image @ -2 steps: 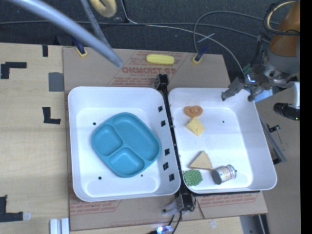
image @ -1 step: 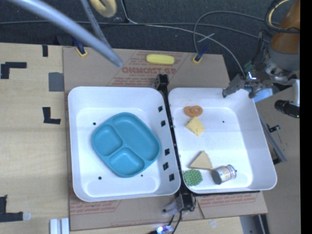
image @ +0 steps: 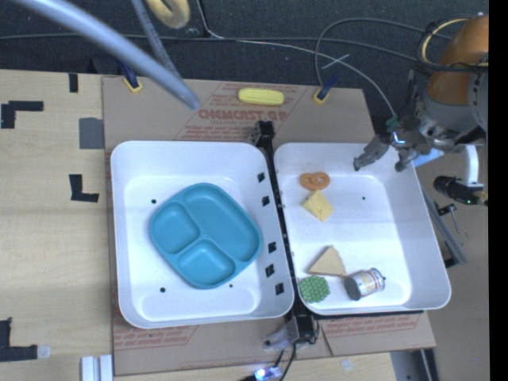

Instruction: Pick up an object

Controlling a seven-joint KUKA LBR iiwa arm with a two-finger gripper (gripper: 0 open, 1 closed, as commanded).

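Note:
The right bin (image: 413,236) holds several small objects: an orange round piece (image: 315,181), a yellow block (image: 318,206), a tan wedge (image: 329,261), a green round piece (image: 314,290) and a small metal can (image: 364,283) lying on its side. My gripper (image: 383,157) hangs over the bin's far right corner, above its rim, with its two fingers spread open and nothing between them. It is well apart from all the objects. The left bin (image: 127,213) holds a blue divided plate (image: 205,234).
A yellow banana-shaped item (image: 260,96) lies on the cardboard behind the bins. Cables (image: 349,46) loop across the dark back area. A black clip divider (image: 270,213) runs between the two bins. A grey pole (image: 95,30) crosses the upper left.

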